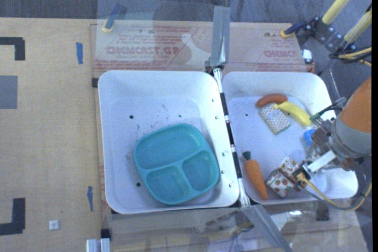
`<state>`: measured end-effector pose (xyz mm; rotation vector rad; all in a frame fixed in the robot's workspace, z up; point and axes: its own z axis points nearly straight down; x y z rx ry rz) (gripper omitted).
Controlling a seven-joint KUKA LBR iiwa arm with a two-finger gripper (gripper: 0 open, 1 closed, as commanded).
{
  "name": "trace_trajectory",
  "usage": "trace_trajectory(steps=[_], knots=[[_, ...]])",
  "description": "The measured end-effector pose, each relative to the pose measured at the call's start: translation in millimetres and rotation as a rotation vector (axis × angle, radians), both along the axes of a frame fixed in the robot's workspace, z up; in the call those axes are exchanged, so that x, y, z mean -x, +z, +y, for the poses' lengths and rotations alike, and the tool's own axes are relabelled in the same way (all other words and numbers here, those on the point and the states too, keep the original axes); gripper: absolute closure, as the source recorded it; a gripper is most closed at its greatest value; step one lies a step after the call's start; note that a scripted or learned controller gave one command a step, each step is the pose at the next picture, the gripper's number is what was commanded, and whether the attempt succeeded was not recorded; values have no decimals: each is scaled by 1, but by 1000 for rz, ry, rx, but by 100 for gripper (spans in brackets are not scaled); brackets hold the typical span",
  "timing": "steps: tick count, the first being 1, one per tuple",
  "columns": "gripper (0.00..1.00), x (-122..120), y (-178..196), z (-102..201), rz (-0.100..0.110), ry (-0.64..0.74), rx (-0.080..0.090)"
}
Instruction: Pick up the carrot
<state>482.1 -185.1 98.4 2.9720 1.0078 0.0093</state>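
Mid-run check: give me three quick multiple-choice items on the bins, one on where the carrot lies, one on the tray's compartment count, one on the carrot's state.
1. Where is the carrot?
A. on the teal tray
B. right bin, near its front-left corner
C. on the cardboard

2. How many compartments has the teal tray?
A. two
B. three
C. five

3. What is the carrot's state?
A. lying on the bin floor
B. standing upright
C. lifted above the bin

Answers: 1 B, it lies by the divider in the right bin; 2 B, three hollows show; 3 A, it lies flat, apart from the gripper.
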Motion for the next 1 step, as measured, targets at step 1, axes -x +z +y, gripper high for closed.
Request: trace_trajectory(steps=[1], knots=[[100,3,113,81,10,-185,-2]])
